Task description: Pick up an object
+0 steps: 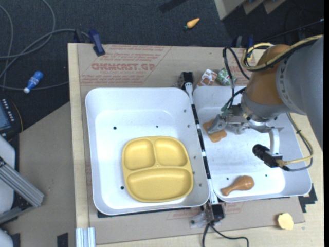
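In the right bin (288, 187), a small orange-brown piece (216, 135) lies near the left wall. My gripper (225, 122) is low over the bin, just above and right of that piece, touching or nearly touching it. A tan drumstick-shaped toy (237, 185) lies near the bin's front edge, well apart from the gripper. The grey arm with its orange band (264, 84) covers the bin's back right part.
The left bin (103, 112) holds a yellow divided plate (157, 168). Small wrapped items (215, 77) sit behind the right bin. A black connector with cable (266, 155) hangs over the right bin. A yellow lump (284, 221) lies on the bench at front right.
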Controlling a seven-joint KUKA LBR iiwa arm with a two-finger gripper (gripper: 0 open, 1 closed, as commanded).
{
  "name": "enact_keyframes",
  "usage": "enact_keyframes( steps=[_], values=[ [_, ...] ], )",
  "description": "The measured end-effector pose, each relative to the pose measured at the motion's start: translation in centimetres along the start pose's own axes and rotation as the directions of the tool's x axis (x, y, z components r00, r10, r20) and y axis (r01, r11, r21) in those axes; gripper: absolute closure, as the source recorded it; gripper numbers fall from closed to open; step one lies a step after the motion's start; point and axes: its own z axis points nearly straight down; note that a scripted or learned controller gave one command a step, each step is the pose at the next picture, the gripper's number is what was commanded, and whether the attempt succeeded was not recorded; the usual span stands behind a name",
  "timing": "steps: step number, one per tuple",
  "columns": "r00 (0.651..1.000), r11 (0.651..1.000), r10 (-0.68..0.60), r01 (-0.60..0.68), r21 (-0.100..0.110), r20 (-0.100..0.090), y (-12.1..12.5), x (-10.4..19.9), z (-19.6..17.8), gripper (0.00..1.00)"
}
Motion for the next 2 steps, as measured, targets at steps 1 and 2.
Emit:
enact_keyframes(
  steps=[1, 2],
  values=[
    [1.000, 1.000, -0.001, 0.001, -0.001, 0.000, 3.3, -0.3, 0.0, 0.00],
    [1.000, 1.000, 0.003, -0.003, 0.011, -0.003, -6.7, 0.0, 0.1, 0.00]
  ],
)
